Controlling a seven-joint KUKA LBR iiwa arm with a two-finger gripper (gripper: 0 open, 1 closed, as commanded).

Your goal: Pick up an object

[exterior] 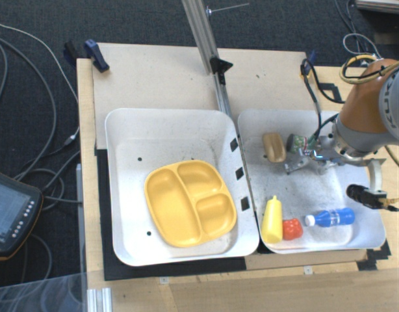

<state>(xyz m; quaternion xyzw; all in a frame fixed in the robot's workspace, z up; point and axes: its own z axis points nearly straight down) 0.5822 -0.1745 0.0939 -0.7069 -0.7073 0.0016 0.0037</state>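
In the right bin (pixel 355 242), a tan bread-like lump (pixel 273 147) lies near the back left corner. My gripper (pixel 296 156) hangs low just to its right, close to it; nothing shows in its grasp. Along the bin's front lie a yellow squeeze bottle (pixel 272 220), a small red object (pixel 292 229) touching it, and a blue bottle with a white cap (pixel 331 218) on its side. The arm's orange band (pixel 368 103) sits above the bin's right side.
The left bin (pixel 121 148) holds a yellow divided plate (pixel 190 202). A metal pole (pixel 203 28) rises from between the bins at the back. Cables (pixel 313 86) trail near the right bin's back edge. A black part of the arm (pixel 365 195) overhangs the right rim.
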